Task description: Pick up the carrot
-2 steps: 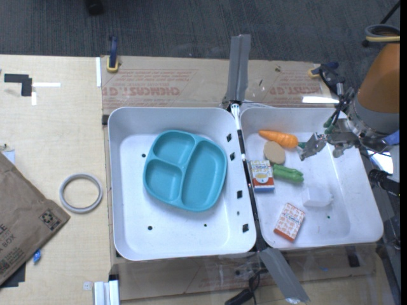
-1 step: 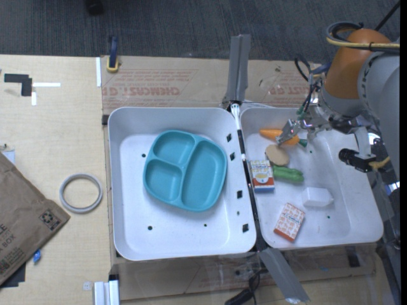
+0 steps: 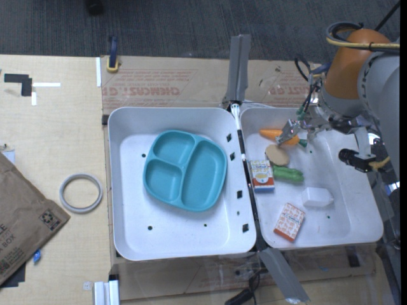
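Over the right bin [image 3: 356, 227], gripper [image 3: 291, 132] at the carrot [image 3: 277, 135], finger state cannot be told, beside it a tan round piece [image 3: 277, 155], green vegetable [image 3: 288, 174], two small cartons [image 3: 261, 174], left bin [image 3: 127, 189] holding a blue divided plate [image 3: 185, 169]

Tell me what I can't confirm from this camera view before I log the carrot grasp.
- Contact: the gripper sits over the carrot; its own body hides the contact spot.
- Carrot's right end: covered by the gripper.
- Small box and packet: labels too small to read.
- White item: blends into the right bin, identity unclear.
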### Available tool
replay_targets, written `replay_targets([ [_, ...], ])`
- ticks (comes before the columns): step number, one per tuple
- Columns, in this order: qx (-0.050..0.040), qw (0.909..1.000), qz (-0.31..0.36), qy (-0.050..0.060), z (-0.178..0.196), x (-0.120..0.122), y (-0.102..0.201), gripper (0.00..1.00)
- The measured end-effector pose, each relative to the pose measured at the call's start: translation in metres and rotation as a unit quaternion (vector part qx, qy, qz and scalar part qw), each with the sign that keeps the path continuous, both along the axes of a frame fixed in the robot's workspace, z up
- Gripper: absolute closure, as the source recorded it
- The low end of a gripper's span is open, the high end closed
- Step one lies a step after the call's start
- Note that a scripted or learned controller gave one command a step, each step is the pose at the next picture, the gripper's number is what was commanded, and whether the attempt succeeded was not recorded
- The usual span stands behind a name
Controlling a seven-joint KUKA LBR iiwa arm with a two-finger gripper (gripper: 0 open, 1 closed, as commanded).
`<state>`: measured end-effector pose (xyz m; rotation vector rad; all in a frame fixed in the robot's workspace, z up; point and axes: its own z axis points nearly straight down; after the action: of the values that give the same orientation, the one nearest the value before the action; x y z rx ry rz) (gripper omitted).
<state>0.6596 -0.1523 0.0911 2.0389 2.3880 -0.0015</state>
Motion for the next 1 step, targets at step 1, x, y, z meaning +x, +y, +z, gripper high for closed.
replay_targets([
  [1,0.0003,1.0000,0.001,0.006,0.0056,-0.0019,-0.0002,1.00],
])
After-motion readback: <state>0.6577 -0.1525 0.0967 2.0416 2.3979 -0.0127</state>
